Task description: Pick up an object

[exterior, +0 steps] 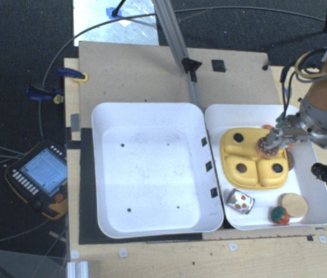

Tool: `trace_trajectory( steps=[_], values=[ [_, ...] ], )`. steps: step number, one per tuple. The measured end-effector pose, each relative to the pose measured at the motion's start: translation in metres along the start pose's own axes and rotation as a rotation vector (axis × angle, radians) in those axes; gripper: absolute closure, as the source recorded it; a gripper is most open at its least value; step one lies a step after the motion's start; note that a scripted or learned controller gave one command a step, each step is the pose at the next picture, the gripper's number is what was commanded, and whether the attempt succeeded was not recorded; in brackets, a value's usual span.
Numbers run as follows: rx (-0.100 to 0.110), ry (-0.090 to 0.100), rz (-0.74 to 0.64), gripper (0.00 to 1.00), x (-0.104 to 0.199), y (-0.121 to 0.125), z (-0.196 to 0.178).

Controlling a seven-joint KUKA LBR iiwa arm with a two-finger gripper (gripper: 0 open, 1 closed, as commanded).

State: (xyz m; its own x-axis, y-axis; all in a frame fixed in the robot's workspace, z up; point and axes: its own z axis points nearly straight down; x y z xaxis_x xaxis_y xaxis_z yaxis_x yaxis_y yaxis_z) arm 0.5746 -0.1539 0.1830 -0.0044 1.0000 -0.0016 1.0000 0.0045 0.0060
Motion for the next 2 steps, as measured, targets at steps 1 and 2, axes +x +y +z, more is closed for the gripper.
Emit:
trace_trajectory(
  steps=[1, 2],
  values=[
    [-0.001, 0.000, -0.001, 1.00, 0.000, 0.002, -0.051],
    [0.004, 0.004, -0.006, 1.00, 0.056, -0.005, -0.060]
  ],
)
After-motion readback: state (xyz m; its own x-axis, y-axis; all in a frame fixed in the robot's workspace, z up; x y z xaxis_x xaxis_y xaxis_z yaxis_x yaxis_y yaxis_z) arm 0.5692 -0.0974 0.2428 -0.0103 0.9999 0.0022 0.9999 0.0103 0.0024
